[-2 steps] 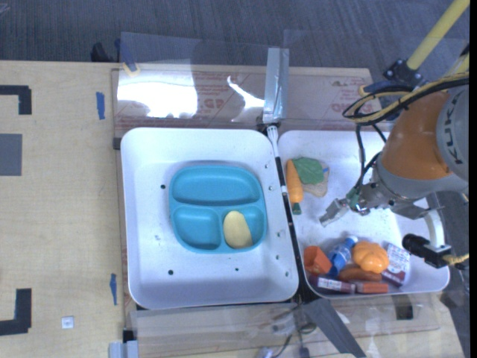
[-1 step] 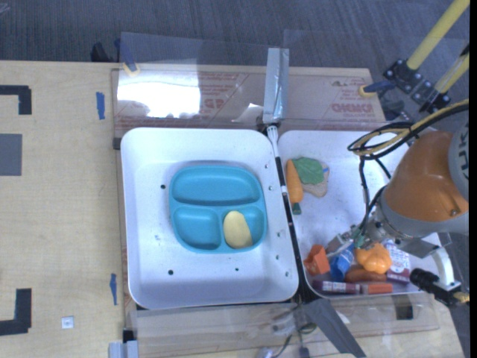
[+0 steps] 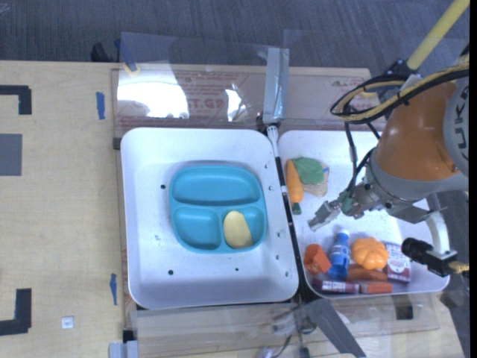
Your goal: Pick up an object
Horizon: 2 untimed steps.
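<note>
Several small objects crowd the right bin's near edge: a blue bottle, an orange toy and a red piece. The gripper hangs above the bin's middle, fingers apart and grasping nothing. The bottle lies just toward the near edge from the fingertips, its long axis running roughly edge-to-centre, making it the likeliest target.

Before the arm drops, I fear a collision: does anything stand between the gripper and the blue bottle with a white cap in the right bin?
Nothing visible does. The gripper hovers just up-left of the blue bottle, with bare white bin floor between them.
</note>
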Tool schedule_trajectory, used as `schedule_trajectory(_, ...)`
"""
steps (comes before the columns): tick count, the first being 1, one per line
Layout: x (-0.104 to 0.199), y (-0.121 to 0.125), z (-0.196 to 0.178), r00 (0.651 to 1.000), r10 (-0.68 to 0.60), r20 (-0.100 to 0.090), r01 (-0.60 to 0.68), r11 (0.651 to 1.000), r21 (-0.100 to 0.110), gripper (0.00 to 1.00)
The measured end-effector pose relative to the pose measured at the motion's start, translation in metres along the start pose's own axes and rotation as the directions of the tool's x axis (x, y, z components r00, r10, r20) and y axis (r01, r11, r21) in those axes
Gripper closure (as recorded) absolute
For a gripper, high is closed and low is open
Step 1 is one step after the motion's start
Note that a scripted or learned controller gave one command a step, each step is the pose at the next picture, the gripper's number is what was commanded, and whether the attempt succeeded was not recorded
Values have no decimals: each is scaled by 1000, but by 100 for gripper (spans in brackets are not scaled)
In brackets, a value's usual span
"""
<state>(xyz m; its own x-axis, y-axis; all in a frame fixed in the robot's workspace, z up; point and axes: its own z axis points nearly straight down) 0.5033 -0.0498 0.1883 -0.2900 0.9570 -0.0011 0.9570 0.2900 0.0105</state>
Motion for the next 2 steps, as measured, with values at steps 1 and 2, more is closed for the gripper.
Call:
schedule_trajectory(1, -52, -37, 81, 1000, -16, -3, 16, 1000, 17, 0)
schedule_trajectory(2, -44, -38, 100, 998, -58, 1, 58, 998, 6, 0)
